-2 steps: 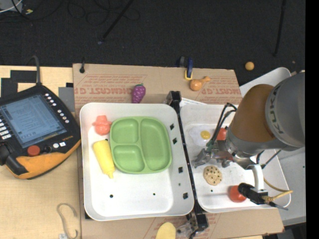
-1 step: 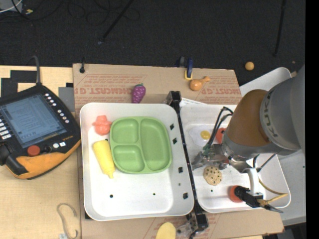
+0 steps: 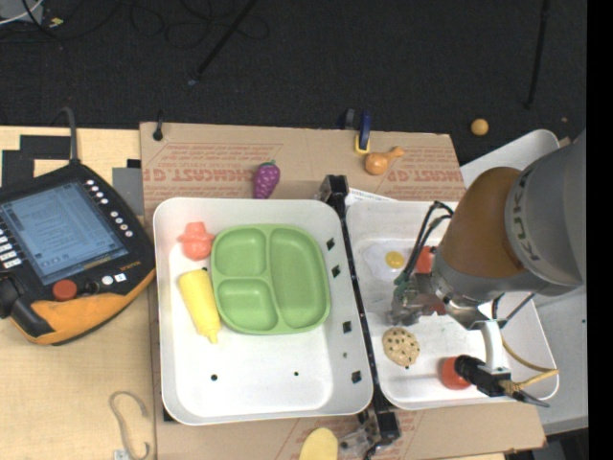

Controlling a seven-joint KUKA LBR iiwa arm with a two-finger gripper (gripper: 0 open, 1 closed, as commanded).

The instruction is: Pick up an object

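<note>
The arm (image 3: 508, 233) reaches in from the right and bends down over the right bin (image 3: 383, 377). Its claw (image 3: 414, 307) hangs low in the middle of that bin, but the wrist and cables cover it, so I cannot tell how it stands.

Just below the claw, toward the bin's near edge, lies a cookie (image 3: 401, 346); I cannot tell whether the two touch. A red ball (image 3: 452, 373) sits to the cookie's right, near the bin's near right corner, partly behind a black fitting. A yellow disc (image 3: 395, 259) lies toward the far left part of the same bin, apart from the claw.

The left bin (image 3: 249, 391) holds a green tray (image 3: 269, 280) with three compartments, set in its far half. A pink toy (image 3: 194, 241) rests by the tray's far left corner, and a yellow bottle (image 3: 200, 303) lies just beside the tray's left edge.

Behind the bins, on the cardboard (image 3: 220, 161), are purple grapes (image 3: 265, 179) near the left bin's far edge and an orange gourd (image 3: 379, 160) farther right. An orange ball (image 3: 479, 126) lies beyond, on the dark floor. A pendant (image 3: 59, 247) lies on the counter (image 3: 57, 391) at the left edge. A yellow lemon (image 3: 319, 443) sits at the near edge below the bins.
</note>
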